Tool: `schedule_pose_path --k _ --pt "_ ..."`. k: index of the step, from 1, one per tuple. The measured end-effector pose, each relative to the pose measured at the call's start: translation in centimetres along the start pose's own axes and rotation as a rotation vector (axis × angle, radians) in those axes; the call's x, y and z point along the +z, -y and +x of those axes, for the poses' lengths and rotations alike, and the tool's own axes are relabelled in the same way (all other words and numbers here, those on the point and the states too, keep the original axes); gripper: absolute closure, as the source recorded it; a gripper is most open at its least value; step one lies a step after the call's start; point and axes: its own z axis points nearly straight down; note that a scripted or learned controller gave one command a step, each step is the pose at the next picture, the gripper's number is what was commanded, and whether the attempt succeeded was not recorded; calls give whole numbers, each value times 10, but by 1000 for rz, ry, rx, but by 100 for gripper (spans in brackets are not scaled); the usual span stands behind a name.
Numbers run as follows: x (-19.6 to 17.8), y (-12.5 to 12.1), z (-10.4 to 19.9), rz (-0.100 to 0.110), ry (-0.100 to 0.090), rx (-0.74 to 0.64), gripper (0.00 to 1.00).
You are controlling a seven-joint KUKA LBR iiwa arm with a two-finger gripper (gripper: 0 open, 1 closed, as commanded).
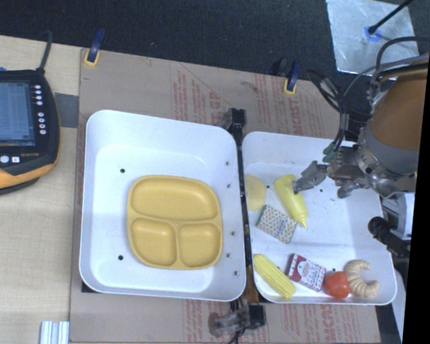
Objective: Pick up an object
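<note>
The left bin (99, 194) holds a yellow three-compartment tray (174, 222) lying flat at its centre. The right bin (346, 229) carries all the small pickable things, and the arm (398, 117) leans in over its 1 o'clock corner from the right.

Within the right bin, largest to smallest: a yellow corn cob (291, 199) lies slantwise just at 11 o'clock of the bin's middle, with a pale yellow rounded piece (254, 192) at its 9 o'clock against the bin wall. A second corn cob (274, 276) sits at 7 o'clock near the front rim. A croissant-like pastry (362, 278) rests in the 5 o'clock corner, touching or nearly touching a red tomato (337, 284) at its 8 o'clock side. A red-and-white packet (306, 272) lies just beside the tomato, and a small patterned packet (276, 223) lies just below the upper corn cob.

The gripper (326, 180) hovers above the bin at 12 o'clock, its two dark fingers spread wide apart with nothing between them. I judge this to be the approach step: nothing is picked yet, and the upper corn cob, just at 8 o'clock of the left fingertip, looks the likeliest target (though a program's aim is anyone's guess). The next move would call for shifting toward 8 o'clock, descending astride the cob's narrow axis, then closing.

The arm's upper part is cut off at the right edge, and the wrist hides part of the bin's 2 o'clock corner. What the pale rounded piece is I cannot tell.
</note>
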Motion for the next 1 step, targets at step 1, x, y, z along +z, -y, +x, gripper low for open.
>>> schedule_pose_path --k 1 --pt "142 -46 -13 2 1 0 0"
